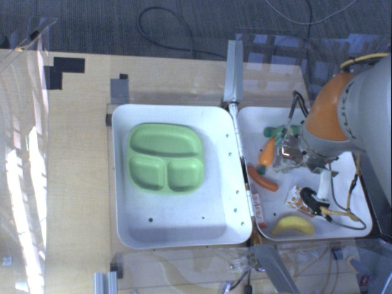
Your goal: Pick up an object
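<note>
Carrot (267, 152) in right bin (245, 127), just left of gripper (286, 152), touching or nearly. Grip state: can't tell. Same bin: hot dog (263, 179) below carrot, banana (293, 226) at front, green item (273, 130) at back. Left bin (184, 225): green tray (165, 157).

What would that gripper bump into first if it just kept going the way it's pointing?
Probably the carrot. The gripper points toward the camera view's left, and the carrot lies just beyond it in the right bin. Depth is unclear, so it might pass above.
</note>
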You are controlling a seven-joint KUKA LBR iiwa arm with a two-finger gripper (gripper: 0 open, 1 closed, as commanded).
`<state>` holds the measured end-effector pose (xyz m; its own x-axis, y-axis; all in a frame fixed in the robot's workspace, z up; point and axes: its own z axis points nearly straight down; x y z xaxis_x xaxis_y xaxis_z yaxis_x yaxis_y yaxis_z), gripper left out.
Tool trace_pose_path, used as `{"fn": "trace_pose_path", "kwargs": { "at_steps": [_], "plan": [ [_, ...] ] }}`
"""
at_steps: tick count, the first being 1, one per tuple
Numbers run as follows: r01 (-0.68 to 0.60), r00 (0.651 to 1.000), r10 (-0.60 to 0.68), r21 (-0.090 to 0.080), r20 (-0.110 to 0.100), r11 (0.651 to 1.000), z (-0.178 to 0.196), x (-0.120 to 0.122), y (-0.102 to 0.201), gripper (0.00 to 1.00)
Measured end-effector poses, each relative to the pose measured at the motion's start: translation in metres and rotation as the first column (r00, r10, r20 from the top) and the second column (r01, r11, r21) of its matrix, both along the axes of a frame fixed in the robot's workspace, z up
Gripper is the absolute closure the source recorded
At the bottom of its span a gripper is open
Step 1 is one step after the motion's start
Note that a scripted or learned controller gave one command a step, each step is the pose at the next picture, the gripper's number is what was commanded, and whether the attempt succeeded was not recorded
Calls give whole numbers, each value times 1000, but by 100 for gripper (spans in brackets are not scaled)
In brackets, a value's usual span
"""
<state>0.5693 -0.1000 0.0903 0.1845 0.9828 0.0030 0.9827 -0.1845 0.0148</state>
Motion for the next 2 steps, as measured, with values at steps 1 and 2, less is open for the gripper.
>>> {"fn": "trace_pose_path", "kwargs": {
  "at_steps": [1, 2],
  "plan": [
    [242, 970, -242, 1, -7, 970, -2, 81, 11, 100],
    [609, 793, -609, 4, -9, 793, -2, 83, 13, 100]
  ]
}}
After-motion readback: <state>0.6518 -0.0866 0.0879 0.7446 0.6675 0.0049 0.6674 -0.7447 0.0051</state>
